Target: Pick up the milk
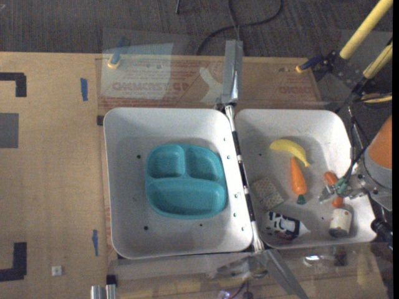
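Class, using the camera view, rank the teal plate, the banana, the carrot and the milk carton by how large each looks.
1. Teal plate, by far the largest.
2. Milk carton.
3. Banana and carrot: these look alike in size, so I won't rank one above the other.

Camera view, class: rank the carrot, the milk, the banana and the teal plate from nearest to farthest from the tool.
Tool is at the right bin's right edge.
1. Carrot, just to its left.
2. Milk, toward the bin's front edge; the banana, toward the back, is almost too close to call.
3. Banana.
4. Teal plate, in the left bin.
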